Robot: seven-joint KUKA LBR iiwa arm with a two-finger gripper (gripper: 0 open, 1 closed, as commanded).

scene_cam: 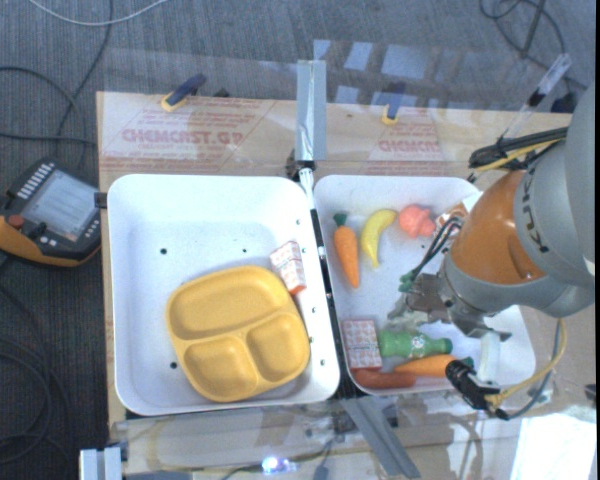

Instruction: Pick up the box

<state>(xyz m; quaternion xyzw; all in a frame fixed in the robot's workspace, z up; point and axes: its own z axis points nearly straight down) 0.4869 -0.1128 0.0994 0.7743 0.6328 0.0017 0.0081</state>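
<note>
Two small boxes: one [362, 343] flat by the right bin's [390, 190] near-left corner, another [288, 264] in the left bin [140, 228] at the yellow tray's [238, 330] far edge. Neither is lifted; the pickup looks undone. Gripper [412, 301] sits over the right bin beside the green bottle [413, 346]; whether it grips anything, I cannot tell.

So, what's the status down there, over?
Hand over right bin. Patterned box flat in that bin, left of hand. Green bottle crowding box's right side.
</note>
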